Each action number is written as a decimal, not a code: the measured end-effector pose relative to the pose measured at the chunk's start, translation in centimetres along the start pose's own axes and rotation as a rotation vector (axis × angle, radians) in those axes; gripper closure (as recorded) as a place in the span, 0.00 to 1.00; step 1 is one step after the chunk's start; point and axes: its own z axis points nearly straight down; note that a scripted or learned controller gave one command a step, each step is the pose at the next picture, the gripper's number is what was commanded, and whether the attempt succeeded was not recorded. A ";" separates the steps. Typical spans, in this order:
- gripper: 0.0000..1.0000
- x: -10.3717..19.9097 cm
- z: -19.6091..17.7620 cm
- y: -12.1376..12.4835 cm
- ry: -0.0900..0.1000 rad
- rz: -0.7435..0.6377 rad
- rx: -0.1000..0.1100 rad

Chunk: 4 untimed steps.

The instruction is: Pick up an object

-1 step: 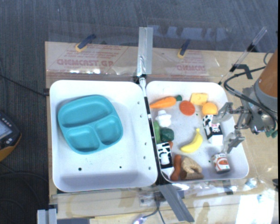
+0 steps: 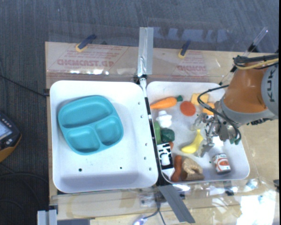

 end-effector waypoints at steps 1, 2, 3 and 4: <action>1.00 -0.2 -1.0 0.2 -0.005 -0.003 0.003; 0.00 -0.2 -1.0 0.2 -0.005 -0.004 0.003; 0.00 -7.2 0.4 1.9 -0.008 -0.192 0.002; 0.00 -2.1 0.3 -2.3 -0.009 -0.256 0.002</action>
